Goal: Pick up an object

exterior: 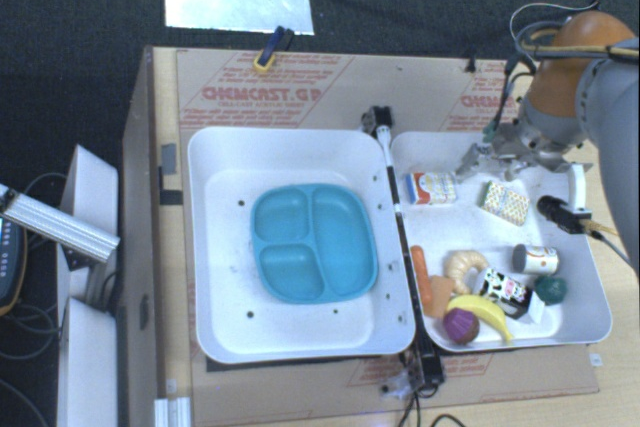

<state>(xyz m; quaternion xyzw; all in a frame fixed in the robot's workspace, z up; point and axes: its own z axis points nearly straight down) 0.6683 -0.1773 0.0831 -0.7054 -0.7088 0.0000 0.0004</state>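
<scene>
The left bin point(215, 215) is taken up by a blue divided tray point(313, 241), while the pickable clutter is crowded into the right bin point(590, 305). The gripper point(490, 158) is seen above that bin's far end, between a small red-and-white carton point(431, 187) and a patterned packet point(506, 202); whether it is spread or closed cannot be told. A miss is judged likely if the descent lands between them. The banana point(485, 313) and purple fruit point(460, 325) are overlapped by neighbours, and the arm point(600, 105) is cut off at the frame edge

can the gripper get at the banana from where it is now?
Probably yes. The gripper hangs over the right bin's far end; the banana lies on top of the near-end pile, uncovered, though the purple ball crowds it.
</scene>
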